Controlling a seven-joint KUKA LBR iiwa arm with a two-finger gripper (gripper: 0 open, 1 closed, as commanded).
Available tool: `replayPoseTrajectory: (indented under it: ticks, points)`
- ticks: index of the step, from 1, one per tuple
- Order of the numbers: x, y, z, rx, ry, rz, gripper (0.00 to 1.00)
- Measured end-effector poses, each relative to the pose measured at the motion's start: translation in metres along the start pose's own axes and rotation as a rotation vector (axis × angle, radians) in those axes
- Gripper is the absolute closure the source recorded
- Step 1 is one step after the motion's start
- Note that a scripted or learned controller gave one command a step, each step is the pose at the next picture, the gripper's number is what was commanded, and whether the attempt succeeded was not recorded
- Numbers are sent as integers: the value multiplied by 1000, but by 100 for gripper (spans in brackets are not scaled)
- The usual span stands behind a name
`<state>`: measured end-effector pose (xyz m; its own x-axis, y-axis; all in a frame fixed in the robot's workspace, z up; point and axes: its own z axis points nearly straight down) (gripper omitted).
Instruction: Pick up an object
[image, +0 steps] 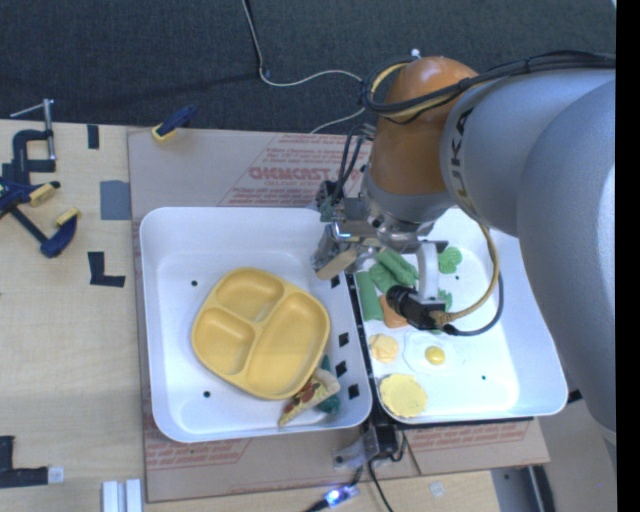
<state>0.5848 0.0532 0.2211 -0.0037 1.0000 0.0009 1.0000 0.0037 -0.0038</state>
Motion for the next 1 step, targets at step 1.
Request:
replayPoseTrajectory:
  ticks: [1]
  points:
    - [17, 0, -4, -1, 0, -1, 100]
